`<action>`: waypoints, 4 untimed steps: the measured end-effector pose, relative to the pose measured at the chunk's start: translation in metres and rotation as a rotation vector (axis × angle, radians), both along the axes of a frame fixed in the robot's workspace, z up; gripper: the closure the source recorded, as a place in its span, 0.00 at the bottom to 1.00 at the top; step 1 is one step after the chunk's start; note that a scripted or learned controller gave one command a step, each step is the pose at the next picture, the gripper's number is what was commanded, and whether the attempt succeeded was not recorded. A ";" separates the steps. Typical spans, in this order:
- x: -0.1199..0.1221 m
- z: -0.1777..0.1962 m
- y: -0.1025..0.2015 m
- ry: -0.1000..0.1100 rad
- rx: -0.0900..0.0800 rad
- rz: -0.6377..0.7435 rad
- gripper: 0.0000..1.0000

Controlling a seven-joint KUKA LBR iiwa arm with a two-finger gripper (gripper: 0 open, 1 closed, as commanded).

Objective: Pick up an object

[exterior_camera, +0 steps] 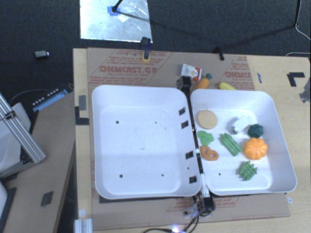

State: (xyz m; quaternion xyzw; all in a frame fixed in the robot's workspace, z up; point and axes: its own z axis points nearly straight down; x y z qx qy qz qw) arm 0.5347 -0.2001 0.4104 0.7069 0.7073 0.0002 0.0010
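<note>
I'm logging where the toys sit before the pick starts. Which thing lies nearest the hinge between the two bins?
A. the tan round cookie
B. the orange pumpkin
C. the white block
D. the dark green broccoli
A: the tan round cookie sits in the right bin close to the hinge, while the orange pumpkin, the dark green broccoli and the white block lie further toward the bin's far side.

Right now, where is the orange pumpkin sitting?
The orange pumpkin lies in the right bin, toward its right side, just below the dark green broccoli and right of the green cucumber.
</note>
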 end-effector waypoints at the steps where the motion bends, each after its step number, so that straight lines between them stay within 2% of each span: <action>1: 0.079 0.030 -0.006 -0.006 -0.003 0.005 1.00; 2: 0.071 0.010 -0.006 -0.001 -0.002 0.002 1.00; 3: 0.136 0.015 -0.006 -0.006 -0.003 0.006 1.00; 4: 0.129 -0.002 -0.006 -0.001 -0.001 0.002 1.00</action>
